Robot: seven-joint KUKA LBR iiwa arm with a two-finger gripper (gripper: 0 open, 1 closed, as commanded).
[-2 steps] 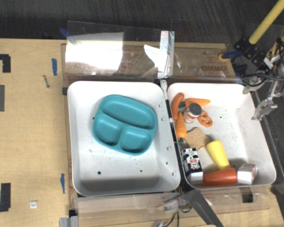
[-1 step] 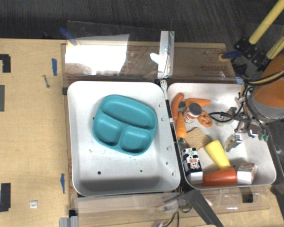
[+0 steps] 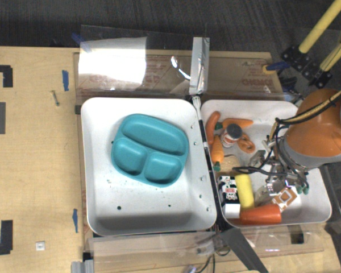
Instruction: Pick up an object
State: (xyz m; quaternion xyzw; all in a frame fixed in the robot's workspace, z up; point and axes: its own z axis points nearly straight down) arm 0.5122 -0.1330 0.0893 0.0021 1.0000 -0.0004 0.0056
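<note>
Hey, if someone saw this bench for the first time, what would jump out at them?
Probably the teal divided plate, lying alone in the left bin. Next, the arm's orange band over the right bin, above a jumble of small things there: carrots, a yellow piece and a red one near the front.

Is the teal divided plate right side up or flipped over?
Right side up: the teal divided plate shows its three compartments facing upward in the left bin.

Teal three-compartment plastic plate [image 3: 150, 148] sits mid left white bin [image 3: 96, 152]. Right of that plate, right white bin [image 3: 315, 212] holds carrots [image 3: 215, 135], yellow cylinder [image 3: 244, 189], red sausage-shaped toy [image 3: 260, 214]. Gripper [image 3: 275, 186] low over clutter right of the yellow cylinder.
</note>
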